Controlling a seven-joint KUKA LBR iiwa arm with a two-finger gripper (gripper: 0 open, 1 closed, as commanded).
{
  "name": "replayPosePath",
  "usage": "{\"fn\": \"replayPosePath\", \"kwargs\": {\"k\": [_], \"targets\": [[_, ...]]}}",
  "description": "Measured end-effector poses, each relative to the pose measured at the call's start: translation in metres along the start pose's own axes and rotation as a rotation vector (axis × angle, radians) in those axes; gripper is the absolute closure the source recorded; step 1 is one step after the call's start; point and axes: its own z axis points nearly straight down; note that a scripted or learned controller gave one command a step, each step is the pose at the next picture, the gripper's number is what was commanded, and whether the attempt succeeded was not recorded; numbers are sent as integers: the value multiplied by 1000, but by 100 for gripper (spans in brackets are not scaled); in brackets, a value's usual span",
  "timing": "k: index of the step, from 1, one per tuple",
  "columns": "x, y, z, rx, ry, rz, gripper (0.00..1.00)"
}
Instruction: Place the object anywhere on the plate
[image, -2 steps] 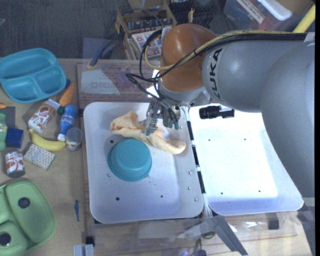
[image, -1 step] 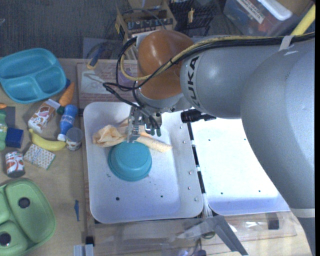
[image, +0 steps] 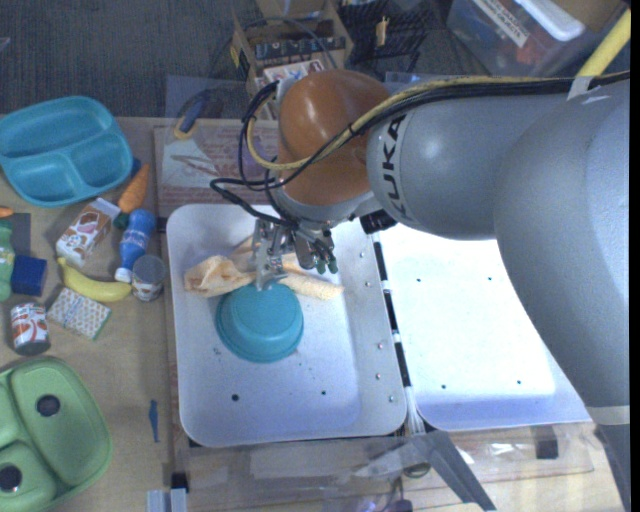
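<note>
"KUKA" is showing on the arm; the gripper is hanging over the blue bowl, grip unclear.

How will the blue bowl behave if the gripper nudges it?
The blue bowl sits upside down on its wide rim, so it probably slides rather than tips. It looks like thin plastic, likely light. Its smooth domed side may slip off the gripper.

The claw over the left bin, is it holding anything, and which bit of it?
Cannot be told. The claw sits low among the pale food pieces just above the blue bowl, but the view doesn't show anything between its tips.
</note>
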Motion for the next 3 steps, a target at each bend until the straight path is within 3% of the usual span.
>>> {"fn": "replayPosePath", "kwargs": {"k": [1, 2, 3], "targets": [[21, -27, -4, 5, -14, -220, 100], [24, -68, -13, 6, 23, -234, 100], [37, -20, -29, 2, 27, -431, 100]]}}
